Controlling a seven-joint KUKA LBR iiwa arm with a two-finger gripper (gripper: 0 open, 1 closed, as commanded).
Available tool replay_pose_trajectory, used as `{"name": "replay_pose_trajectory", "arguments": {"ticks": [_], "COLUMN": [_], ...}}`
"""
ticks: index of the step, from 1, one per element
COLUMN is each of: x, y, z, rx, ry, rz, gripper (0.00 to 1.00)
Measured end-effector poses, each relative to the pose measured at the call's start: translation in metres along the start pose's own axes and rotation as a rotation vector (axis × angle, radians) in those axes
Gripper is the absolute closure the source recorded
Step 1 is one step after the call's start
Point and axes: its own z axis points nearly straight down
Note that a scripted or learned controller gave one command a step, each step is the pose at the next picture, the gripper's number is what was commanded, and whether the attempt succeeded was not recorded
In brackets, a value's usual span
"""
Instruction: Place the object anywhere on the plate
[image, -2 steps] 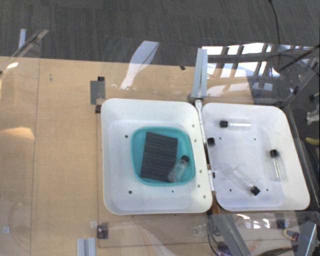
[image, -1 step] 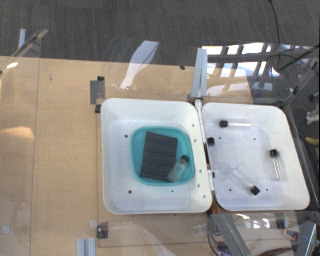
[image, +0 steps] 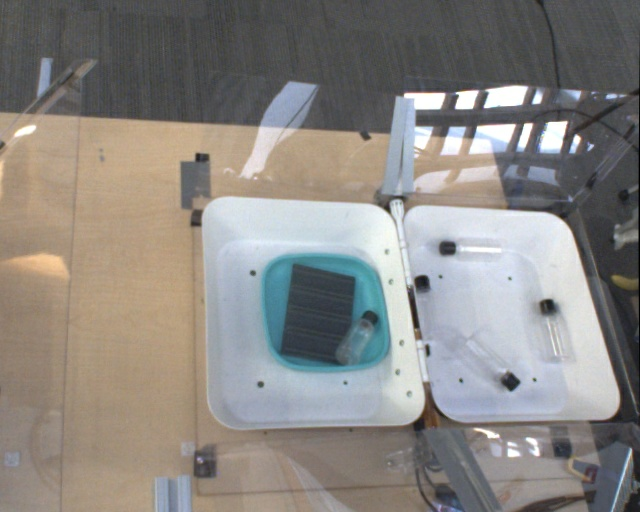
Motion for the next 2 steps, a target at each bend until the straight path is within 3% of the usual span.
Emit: {"name": "replay_pose_trajectory", "arguments": {"ticks": [2], "x": [0.0], "y": [0.0], "z": [0.0], "rx": [0.0], "ry": [0.0], "rz": [0.0], "gripper": [0.0]}}
